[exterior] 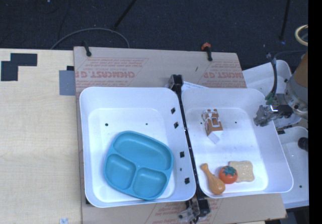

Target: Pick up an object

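cardboard sheet (151, 69) under the bins bears upside-down red print "chemcrzt".

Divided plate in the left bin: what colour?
Light blue, plain, no pattern. The three-compartment plastic plate shows best in the camera view.

- Robotics lab: test bench (35, 132) w/ two white bins (95, 102) on clamped cardboard (151, 69)
- Cables (90, 31) across dark carpet (176, 6), toy props
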`<state>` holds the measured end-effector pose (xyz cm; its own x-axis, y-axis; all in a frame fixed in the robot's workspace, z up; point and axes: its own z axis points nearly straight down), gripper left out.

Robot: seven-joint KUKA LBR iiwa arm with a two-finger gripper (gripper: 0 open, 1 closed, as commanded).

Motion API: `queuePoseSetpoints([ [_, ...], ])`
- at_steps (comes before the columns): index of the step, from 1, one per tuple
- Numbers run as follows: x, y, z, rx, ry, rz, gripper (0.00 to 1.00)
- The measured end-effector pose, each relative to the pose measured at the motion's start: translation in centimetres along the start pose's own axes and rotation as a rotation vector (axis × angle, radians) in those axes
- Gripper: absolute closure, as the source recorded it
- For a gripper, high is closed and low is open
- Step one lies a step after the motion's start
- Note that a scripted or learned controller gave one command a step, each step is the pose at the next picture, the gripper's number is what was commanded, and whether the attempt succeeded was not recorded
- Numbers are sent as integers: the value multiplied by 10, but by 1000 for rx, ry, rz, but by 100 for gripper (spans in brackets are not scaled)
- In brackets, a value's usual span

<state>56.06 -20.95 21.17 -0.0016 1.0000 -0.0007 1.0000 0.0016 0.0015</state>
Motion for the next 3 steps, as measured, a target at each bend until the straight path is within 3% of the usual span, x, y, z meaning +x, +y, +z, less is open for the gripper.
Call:
queuePoseSetpoints([
  [3,146,-3,-9,5,3,-3,100],
])
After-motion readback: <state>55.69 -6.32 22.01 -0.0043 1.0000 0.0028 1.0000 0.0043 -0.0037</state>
